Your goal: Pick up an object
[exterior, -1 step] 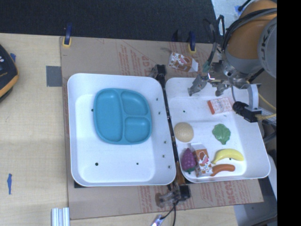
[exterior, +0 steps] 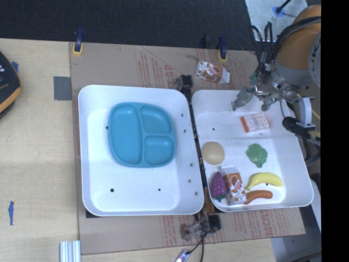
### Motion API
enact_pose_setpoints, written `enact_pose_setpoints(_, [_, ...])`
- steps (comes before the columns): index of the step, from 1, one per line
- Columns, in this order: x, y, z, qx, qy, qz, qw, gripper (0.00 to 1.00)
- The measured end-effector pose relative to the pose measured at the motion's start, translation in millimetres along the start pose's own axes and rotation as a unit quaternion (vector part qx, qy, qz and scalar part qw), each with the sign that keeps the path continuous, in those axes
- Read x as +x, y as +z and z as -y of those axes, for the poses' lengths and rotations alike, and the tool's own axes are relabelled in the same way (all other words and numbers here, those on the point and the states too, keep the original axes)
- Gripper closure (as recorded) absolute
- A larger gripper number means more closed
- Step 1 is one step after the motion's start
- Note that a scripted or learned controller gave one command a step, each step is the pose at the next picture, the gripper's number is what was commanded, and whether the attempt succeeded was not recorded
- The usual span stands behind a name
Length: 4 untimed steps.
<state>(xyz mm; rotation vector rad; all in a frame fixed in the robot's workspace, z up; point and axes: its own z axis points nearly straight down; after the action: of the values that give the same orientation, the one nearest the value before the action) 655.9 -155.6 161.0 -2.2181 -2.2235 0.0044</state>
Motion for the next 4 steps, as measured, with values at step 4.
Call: enact_pose_setpoints(4, [-56,-4,5,-0.001,0.000,0.000,1.0000,0.00])
